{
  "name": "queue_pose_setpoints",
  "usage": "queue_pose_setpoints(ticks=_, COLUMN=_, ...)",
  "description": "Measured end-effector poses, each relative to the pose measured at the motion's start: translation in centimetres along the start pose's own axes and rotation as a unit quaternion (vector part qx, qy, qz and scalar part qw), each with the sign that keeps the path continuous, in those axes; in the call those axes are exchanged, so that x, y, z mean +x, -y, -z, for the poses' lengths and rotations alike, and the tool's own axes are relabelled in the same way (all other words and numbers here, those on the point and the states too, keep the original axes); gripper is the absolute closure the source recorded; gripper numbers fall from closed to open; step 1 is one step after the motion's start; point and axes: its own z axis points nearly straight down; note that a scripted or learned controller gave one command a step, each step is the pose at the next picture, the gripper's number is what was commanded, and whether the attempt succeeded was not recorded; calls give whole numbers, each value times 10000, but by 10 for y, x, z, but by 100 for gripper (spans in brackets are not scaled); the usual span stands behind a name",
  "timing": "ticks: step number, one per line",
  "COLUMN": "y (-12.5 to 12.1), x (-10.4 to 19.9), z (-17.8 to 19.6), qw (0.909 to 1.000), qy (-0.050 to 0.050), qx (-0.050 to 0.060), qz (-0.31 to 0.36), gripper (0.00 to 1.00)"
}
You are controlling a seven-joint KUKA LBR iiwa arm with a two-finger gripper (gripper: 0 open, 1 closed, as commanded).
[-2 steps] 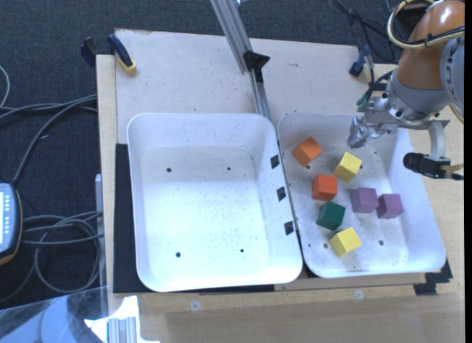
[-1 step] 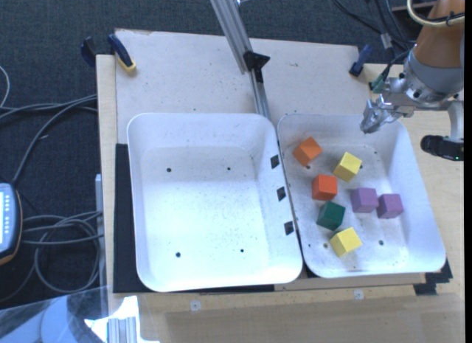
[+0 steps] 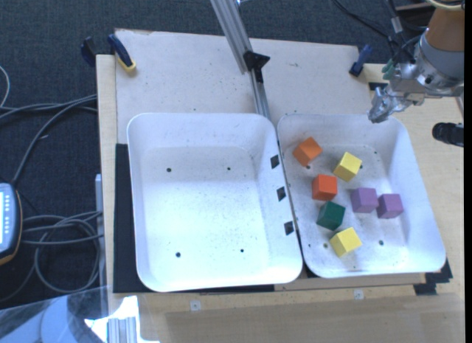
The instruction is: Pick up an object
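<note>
My gripper (image 3: 378, 112), grip state unclear, hangs over the right bin's (image 3: 413, 158) far rim; yellow block (image 3: 348, 165) nearest, looks light, rigid, best pinched across flat sides.

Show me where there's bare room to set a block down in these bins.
The left bin has a bare floor from wall to wall. In the right bin, blocks crowd the middle; bare strips lie behind the orange block, near the gripper, and along the front rim.

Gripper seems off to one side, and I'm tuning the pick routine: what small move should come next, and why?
Probably shift toward the view's lower left. The gripper sits at the right bin's upper right rim, holding nothing; the yellow cube looks nearest, with the other cubes further in.
</note>
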Motion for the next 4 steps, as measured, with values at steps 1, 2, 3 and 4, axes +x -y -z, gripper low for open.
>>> queue_pose_setpoints(ticks=1, y=16, x=48, z=-10, qw=10000, qy=-22, qx=48, qz=17, gripper=100)
queue_pose_setpoints(ticks=2, y=33, x=105, z=-18, qw=10000, qy=-27, qx=52, qz=25, gripper=100)
queue_pose_setpoints(ticks=3, y=56, x=153, z=-6, qw=10000, qy=-28, qx=46, qz=23, gripper=100)
queue_pose_setpoints(ticks=4, y=82, x=205, z=-8, qw=10000, qy=-28, qx=53, qz=21, gripper=100)
